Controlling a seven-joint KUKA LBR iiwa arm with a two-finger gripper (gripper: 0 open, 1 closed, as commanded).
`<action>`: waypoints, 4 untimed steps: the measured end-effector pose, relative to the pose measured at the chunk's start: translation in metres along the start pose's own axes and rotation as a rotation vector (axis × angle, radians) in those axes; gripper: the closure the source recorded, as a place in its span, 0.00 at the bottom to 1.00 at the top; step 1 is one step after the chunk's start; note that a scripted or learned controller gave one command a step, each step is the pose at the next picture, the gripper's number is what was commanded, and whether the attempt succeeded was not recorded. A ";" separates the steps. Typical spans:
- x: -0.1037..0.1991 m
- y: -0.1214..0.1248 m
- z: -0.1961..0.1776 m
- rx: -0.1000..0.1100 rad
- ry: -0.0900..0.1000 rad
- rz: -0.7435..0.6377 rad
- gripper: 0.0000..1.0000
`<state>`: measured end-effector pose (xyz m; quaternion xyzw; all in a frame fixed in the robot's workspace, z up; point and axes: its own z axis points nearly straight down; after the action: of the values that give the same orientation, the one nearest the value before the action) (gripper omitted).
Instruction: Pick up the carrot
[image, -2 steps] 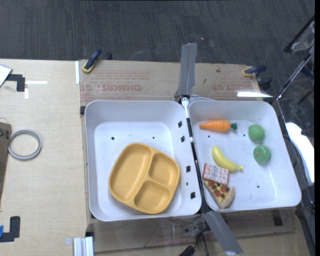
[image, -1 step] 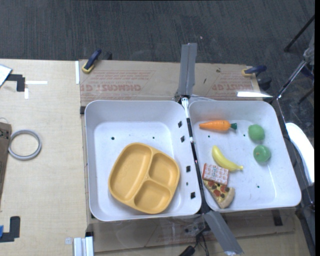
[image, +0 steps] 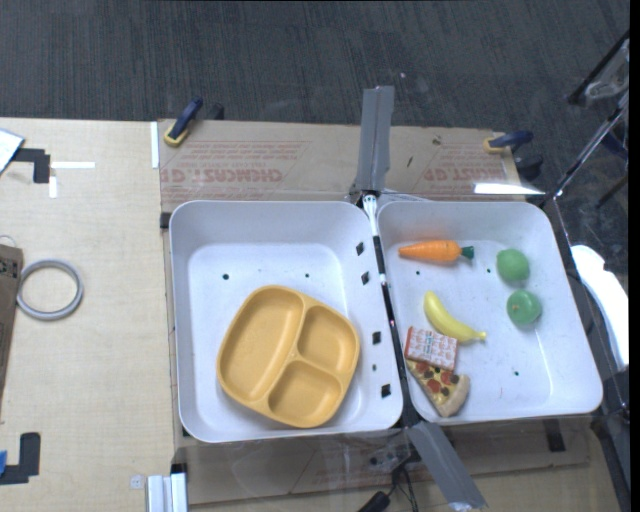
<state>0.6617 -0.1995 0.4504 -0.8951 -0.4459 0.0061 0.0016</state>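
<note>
An orange carrot (image: 433, 251) with a small green top lies on its side near the back left of the right bin (image: 560, 250), its green end pointing right. Nothing touches it.
The right bin also holds two green round fruits (image: 513, 264) (image: 523, 307), a yellow banana (image: 449, 319), a red-and-white box (image: 432, 348) and a pizza slice (image: 445, 389). A yellow divided plate (image: 288, 355) sits in the left bin (image: 200, 250). A tape roll (image: 47, 289) lies on the bench at left.
</note>
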 end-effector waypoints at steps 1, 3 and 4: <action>0.002 0.000 -0.006 0.003 -0.004 -0.005 1.00; 0.004 0.001 -0.012 0.008 -0.008 -0.010 1.00; 0.004 0.001 -0.011 0.008 -0.008 -0.009 0.00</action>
<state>0.6645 -0.1970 0.4618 -0.8931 -0.4498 0.0114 0.0036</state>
